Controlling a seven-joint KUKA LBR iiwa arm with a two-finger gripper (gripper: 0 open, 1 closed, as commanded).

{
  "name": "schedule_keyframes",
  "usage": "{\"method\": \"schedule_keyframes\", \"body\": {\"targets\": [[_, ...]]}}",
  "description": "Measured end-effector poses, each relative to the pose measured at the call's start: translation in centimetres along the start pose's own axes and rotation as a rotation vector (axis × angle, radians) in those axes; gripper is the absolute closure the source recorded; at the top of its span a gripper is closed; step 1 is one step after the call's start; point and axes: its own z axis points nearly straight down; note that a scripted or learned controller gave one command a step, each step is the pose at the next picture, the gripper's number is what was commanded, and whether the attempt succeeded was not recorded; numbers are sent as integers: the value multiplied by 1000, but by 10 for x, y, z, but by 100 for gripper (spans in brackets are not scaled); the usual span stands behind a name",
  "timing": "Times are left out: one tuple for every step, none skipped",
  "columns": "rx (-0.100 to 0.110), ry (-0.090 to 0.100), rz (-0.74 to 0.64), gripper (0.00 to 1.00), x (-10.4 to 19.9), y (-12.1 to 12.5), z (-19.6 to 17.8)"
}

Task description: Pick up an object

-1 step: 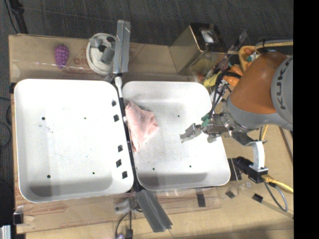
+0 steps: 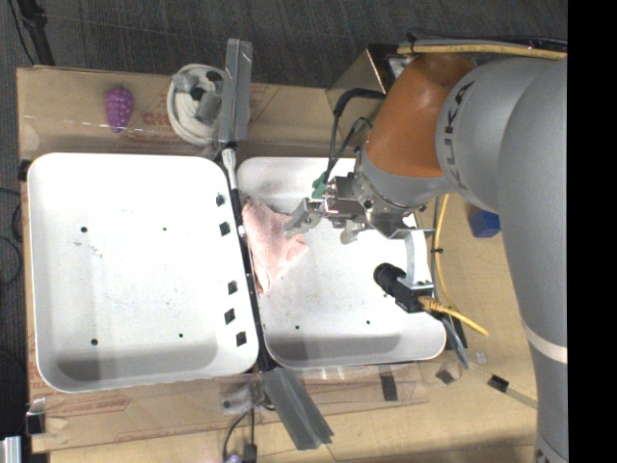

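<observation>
Not done yet, approx. at the grasp step. Can see the pincer low in the right bin, at the upper right edge of the pink cloth, prob. touching it. Cannot tell if spread or pressed together, so cannot confirm any grip. Finds the cloth crumpled on the bin floor, close against the left wall, beside the divider btw. both bins; seems not lifted. Left to do, in my judgement: to close on the cloth, to raise it clear of the floor, to watch that it does not slip out, being soft and thin.

Re surface: smooth white plastic w/ a few small dark marks, a bit scuffed in the middle; looks slippery, prob. gives the cloth no hold. Has the left bin just beside, same make.

Re room: shows a brown counter under the bins, w/ a purple toy and a white roll near the far edge, well apart from the pincer; has a dark floor behind.
</observation>
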Motion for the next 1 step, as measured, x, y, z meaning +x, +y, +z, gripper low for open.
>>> {"method": "schedule_keyframes", "body": {"targets": [[1, -1, -14, 0, 0, 32, 34]]}}
